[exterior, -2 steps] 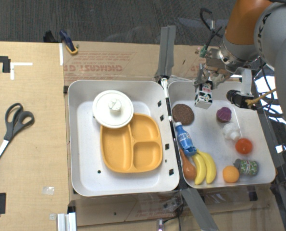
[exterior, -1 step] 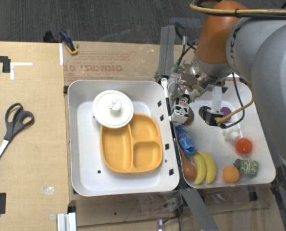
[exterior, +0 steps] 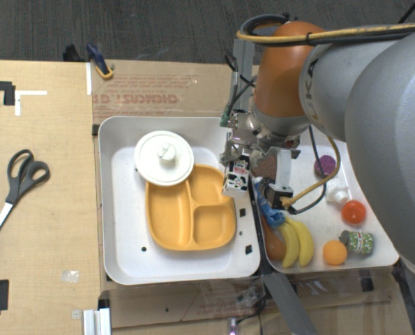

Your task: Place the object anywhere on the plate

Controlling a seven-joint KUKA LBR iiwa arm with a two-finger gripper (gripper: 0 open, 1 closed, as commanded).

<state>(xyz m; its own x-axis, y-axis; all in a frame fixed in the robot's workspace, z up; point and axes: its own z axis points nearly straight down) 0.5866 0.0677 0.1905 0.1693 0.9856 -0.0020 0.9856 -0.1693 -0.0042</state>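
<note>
The end effector point(exterior: 236, 176) hangs over the left bin's point(exterior: 116, 208) right edge, beside the yellow plate point(exterior: 190, 218) (its state I cannot tell), so no object sits on the plate yet and placing remains undone.

- We see even, bright overhead light, with soft shadows only.
- Mild glare whitens the left bin point(exterior: 116, 208) and the round white lid point(exterior: 164, 158).
- The grey arm point(exterior: 374, 110), close to the lens, looks soft and bulged.
</note>
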